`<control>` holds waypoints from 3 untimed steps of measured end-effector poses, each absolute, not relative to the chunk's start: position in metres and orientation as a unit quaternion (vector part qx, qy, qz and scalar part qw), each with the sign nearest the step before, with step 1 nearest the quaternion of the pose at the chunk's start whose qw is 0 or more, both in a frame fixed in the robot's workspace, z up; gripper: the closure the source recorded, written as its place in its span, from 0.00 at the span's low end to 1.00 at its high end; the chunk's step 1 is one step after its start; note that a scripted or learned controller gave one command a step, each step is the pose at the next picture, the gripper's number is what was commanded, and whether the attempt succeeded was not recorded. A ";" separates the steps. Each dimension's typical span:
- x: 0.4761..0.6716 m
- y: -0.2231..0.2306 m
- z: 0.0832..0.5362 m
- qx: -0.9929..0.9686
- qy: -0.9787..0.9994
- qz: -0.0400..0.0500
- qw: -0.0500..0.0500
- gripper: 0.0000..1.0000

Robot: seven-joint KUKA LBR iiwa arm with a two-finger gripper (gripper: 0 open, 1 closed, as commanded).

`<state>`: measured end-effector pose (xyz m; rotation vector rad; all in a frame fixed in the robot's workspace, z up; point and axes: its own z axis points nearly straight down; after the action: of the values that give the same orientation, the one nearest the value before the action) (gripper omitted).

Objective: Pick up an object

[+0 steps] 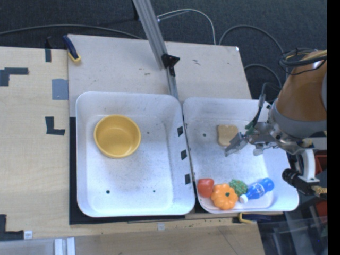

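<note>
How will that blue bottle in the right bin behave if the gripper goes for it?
The blue bottle lies on its side, so it may roll when nudged. It looks small and plastic, probably light. The green item touching its cap end may shift with it.

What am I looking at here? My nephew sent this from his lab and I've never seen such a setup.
One camera looks down at a slant on a bench with two shallow white bins. The grey and orange robot arm reaches in from the right. Its two-finger gripper hovers over the right bin, open, holding nothing, beside a tan bread-like piece. Along that bin's near edge lie a red tomato-like toy, an orange pumpkin, a green vegetable toy and a blue bottle. The left bin holds a yellow bowl.
</note>
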<state>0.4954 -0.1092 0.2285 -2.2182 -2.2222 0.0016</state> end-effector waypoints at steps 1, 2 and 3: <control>0.495 -0.109 0.229 -0.707 -0.708 0.000 0.001 0.00; 0.492 -0.101 0.182 -0.707 -0.708 0.002 0.003 0.00; 0.487 -0.105 0.118 -0.707 -0.707 0.003 0.004 0.00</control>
<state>0.4875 -0.1049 0.1183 -2.2159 -2.2168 0.0087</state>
